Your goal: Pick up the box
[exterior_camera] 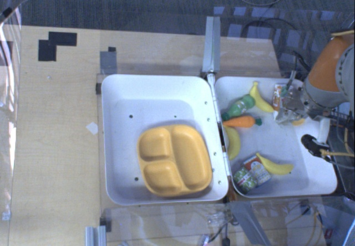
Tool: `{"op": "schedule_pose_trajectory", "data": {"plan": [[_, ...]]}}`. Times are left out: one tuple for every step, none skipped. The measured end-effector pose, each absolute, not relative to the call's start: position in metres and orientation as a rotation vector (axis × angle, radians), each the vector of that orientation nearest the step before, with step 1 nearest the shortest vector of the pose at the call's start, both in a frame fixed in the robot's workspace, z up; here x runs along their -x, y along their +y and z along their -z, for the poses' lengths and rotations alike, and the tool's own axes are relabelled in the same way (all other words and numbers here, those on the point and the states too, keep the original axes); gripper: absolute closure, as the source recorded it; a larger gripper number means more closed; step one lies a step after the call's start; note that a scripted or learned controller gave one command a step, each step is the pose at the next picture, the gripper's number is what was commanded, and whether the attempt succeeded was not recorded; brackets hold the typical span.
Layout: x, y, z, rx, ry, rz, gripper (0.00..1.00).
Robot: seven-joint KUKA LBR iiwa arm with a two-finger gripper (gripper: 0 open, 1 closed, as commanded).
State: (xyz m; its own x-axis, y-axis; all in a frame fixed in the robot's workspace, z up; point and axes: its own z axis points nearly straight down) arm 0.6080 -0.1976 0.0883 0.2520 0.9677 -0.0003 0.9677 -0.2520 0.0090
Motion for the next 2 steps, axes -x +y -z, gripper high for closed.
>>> {"op": "schedule_pose_trajectory", "data": {"plan": [[-0.5916,-0.1966,-0.0887,-2.511,1.873,-0.01,1.0],[-0.6,-0.1986,-0.0884,-2.529,1.854,-0.009,1.0]]}}
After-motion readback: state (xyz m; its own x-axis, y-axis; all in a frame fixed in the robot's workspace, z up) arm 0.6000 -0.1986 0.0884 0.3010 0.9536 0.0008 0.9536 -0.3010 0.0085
